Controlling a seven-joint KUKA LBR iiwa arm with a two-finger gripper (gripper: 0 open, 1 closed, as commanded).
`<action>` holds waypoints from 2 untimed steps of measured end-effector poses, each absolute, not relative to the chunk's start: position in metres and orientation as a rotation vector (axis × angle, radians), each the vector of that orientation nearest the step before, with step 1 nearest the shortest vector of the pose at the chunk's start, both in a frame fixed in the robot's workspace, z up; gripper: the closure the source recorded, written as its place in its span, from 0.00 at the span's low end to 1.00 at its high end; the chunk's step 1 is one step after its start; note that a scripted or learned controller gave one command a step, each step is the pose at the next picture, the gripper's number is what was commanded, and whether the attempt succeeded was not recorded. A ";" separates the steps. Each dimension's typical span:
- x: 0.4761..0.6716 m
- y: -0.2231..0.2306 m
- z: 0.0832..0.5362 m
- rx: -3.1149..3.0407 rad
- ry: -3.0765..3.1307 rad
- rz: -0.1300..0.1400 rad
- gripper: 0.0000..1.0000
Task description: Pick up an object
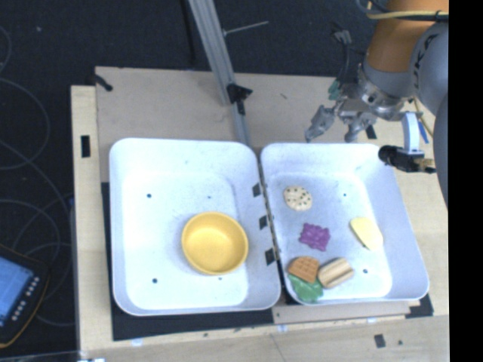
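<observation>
My gripper (336,127) hangs above the far edge of the right bin (400,225), its two fingers spread apart with nothing between them. Below it in that bin lie a round speckled cookie (297,197), a purple waffle-like piece (314,237), a yellow wedge (367,233), a brown cracker (303,268), a tan bread roll (336,272) and a green piece (306,290) at the near left corner. A yellow bowl (214,242) sits in the left bin (151,202).
A slanted metal rail (215,51) runs from the top down to the gap between the two bins. The wooden bench (151,104) shows bare board behind the bins.
</observation>
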State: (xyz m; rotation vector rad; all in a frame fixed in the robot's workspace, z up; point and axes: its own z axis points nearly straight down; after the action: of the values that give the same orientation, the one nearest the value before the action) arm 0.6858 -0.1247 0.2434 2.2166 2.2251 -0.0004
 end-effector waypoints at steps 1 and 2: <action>0.686 -0.125 0.244 2.216 2.225 -0.002 0.00; 0.686 -0.125 0.202 2.216 2.226 -0.007 0.00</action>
State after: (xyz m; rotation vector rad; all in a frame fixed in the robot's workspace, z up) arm 0.6864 -0.1248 0.2017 2.2161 2.2257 -0.0069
